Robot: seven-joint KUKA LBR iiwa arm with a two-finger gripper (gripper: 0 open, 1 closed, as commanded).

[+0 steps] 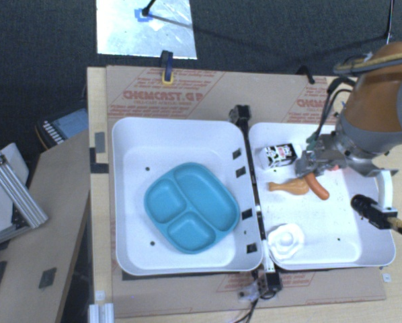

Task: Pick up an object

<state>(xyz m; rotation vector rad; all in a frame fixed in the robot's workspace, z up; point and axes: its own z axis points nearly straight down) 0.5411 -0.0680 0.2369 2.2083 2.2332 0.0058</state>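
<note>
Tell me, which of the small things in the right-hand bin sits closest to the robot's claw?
The orange sausage-shaped toy. It lies right under the gripper, beside the tan drumstick. The black-and-white box and white piece sit farther off.

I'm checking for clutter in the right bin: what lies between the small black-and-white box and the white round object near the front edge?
In the camera view, a tan drumstick-shaped toy lies between the box and the white object, with bare bin floor on either side.

The floor (288, 12) is dark, like a carpet. A shiny silver sheet (146, 19) lies on it past the far edge of the bench, and thin black cables (255, 36) run across it. The bench top is a clear board with red letters (181, 93), and a tan side table (46, 247) with metal bars (13, 190) stands by its left edge.
</note>
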